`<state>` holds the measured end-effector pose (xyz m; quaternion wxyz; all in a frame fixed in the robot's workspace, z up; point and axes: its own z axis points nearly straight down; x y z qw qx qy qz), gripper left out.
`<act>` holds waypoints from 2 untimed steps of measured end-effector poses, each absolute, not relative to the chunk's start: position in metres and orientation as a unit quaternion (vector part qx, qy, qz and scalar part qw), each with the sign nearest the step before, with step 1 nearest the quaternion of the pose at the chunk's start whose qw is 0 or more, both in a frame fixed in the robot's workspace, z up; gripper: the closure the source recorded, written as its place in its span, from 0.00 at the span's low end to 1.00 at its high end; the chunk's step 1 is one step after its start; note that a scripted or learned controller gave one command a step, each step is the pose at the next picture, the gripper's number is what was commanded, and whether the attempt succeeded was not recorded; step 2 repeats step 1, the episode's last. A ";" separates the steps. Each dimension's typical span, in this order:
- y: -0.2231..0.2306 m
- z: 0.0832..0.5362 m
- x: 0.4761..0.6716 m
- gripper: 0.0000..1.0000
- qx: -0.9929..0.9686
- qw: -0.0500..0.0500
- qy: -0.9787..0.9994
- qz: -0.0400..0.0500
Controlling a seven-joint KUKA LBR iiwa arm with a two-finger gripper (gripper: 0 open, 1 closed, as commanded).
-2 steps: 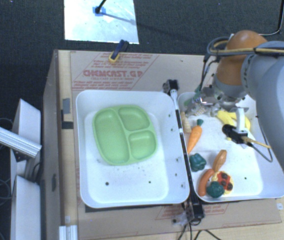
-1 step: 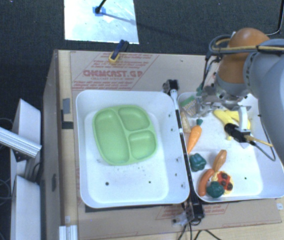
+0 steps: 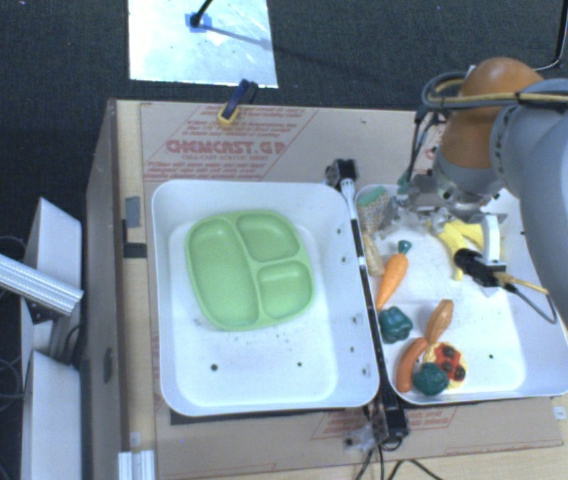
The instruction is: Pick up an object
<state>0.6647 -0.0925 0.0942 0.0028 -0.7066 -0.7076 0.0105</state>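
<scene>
Our claw (image 3: 444, 208) hangs low over the far end of the right bin (image 3: 549, 373), beneath the orange band of the grey arm that reaches in from the right. From the overhead camera view, the wrist covers its working end, so we cannot tell whether it is spread or pressed together, and we see nothing pinched in it. A yellow piece (image 3: 461, 236) lies just beside it on the near side, close enough that it may be touching, though we cannot be sure. A pale cup (image 3: 371, 208) sits against the divider between the bins, near the claw's other side. Further toward us in the same bin lie a carrot (image 3: 392, 276), a dark green toy (image 3: 396, 323), an orange toy (image 3: 440, 318) and a small cluster of mixed toy food (image 3: 430, 363) at the near rim. The left bin (image 3: 214, 373) holds a green divided plate (image 3: 249, 268), well apart from the arm, and both bins rest on the surface (image 3: 264, 133). We judge the step in hand to be the descent or the grasp itself — nothing is lifted yet, so the task looks barely begun. The yellow piece seems the likeliest target. The next move calls for the claw to centre over that piece, close on it firmly, then rise straight up — a grip set off to one side could simply push it along the bin floor.
</scene>
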 end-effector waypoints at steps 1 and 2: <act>-0.094 0.086 0.664 0.00 -0.707 0.004 -0.707 0.012; -0.094 0.086 0.664 0.00 -0.707 0.004 -0.707 0.012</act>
